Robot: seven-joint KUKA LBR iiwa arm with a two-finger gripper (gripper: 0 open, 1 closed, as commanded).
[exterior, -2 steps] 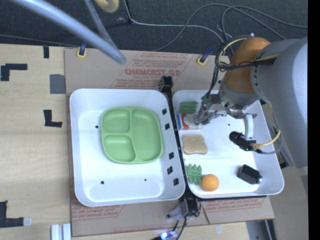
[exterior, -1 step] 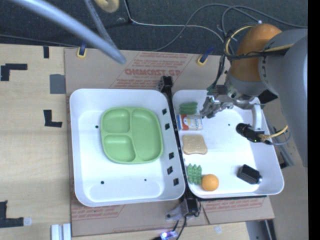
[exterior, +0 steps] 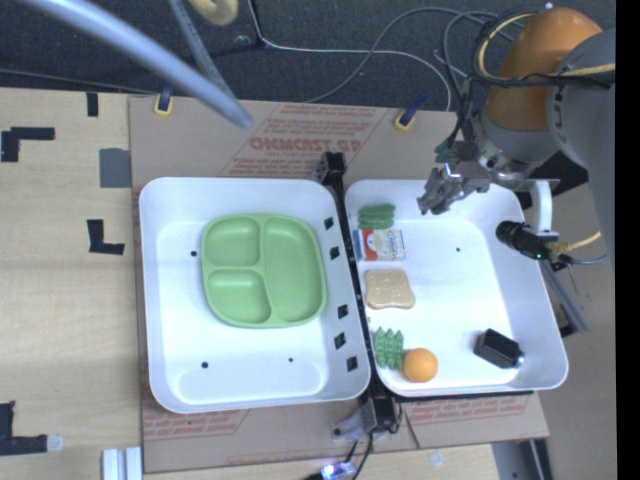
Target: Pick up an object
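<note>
On the table (exterior: 70,268) we see two shallow white bins side by side. Our left bin (exterior: 160,298) holds a green divided plate (exterior: 265,270), lying flat near its middle. Our right bin (exterior: 530,308) holds the loose things, most of them lined along its left wall: a green round piece (exterior: 377,215) at the top, then a small red and white carton (exterior: 381,244), a slice of toast (exterior: 389,290), a green leafy piece (exterior: 388,343) and an orange (exterior: 420,365) just beside it. A black block (exterior: 498,348) lies apart, near the lower right corner. Our jaws (exterior: 440,194) hang above the bin's upper edge, right of the green round piece; nothing sits between them, and we cannot tell how far apart they stand.
</note>
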